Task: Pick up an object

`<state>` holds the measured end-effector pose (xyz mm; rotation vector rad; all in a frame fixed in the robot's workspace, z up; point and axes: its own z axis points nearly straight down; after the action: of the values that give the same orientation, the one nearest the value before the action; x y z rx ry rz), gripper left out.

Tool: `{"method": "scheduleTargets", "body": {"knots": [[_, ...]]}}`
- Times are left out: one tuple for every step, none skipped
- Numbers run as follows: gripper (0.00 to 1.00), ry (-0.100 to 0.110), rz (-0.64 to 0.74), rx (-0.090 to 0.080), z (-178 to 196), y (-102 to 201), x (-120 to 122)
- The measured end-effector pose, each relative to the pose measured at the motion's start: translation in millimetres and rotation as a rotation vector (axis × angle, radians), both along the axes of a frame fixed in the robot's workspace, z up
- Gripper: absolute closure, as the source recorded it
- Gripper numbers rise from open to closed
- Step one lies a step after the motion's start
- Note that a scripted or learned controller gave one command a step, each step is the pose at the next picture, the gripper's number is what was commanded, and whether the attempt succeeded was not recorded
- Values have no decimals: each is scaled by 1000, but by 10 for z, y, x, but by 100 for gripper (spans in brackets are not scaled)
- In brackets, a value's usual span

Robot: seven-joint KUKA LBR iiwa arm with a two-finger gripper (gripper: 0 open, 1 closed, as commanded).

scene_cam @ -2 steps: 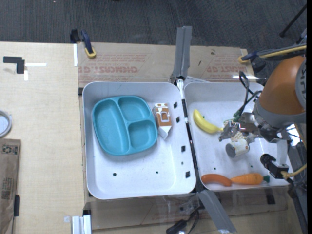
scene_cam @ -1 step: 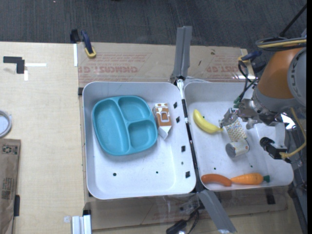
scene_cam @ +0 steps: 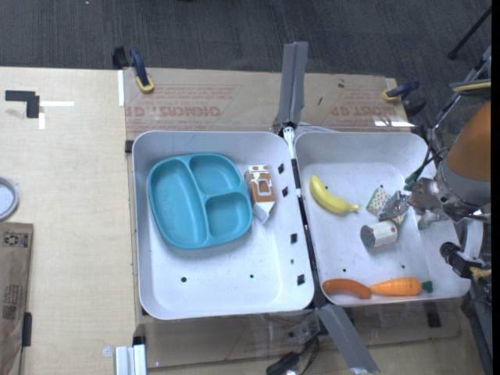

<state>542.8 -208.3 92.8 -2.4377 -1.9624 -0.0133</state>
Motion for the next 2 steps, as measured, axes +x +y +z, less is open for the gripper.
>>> {"method": "scheduleTargets", "body": {"knots": [[0,4,-205,-6,-14,89,-252],[0,2,-174,-15,-16,241,-120]]}}
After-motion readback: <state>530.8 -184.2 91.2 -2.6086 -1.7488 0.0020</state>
